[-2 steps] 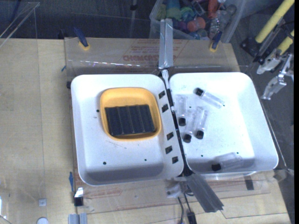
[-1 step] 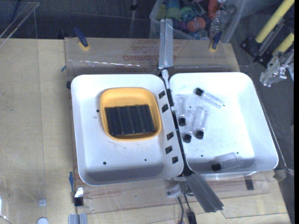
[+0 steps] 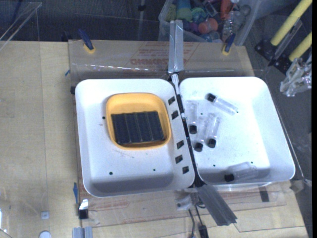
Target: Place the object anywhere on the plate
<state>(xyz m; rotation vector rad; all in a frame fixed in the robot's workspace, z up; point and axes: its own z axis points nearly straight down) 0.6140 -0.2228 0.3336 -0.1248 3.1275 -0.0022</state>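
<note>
A yellow, squarish plate lies in the left bin. On the plate rests a dark, ridged rectangular object, flat and roughly centred. Several clear vials with black caps lie in the right bin: one at the back, one in the middle, one by the front wall. My gripper hangs at the view's right edge, outside the right bin's far right corner and well away from the plate. Nothing shows in it.
A raised divider with black tabs separates the two bins. Behind the bins stands a clear box of colourful toys. Yellow foam tubes lean at the top right. Blue clamps hold the back board.
</note>
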